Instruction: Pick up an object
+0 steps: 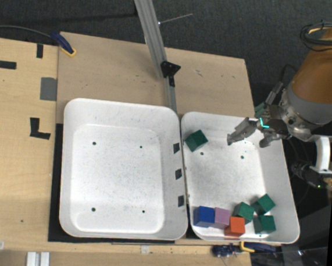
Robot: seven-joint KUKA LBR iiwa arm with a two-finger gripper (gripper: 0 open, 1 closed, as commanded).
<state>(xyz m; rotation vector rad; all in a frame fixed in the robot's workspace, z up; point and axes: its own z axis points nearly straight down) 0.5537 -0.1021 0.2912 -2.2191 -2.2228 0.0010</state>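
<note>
Blocks [236, 218] below; tool [250, 137] hovers open, tilted.

one fixed camera, high above the bench [131, 73], slanted downward, both white bins [74, 115] in frame

The bench [131, 73] looks like pale, matt wood, and both white bins [71, 149] look like smooth plastic, faintly speckled. The slanted pole [152, 29] has a brushed metal sheen, and the arm's orange band [321, 62] is smooth with a soft gloss
</note>
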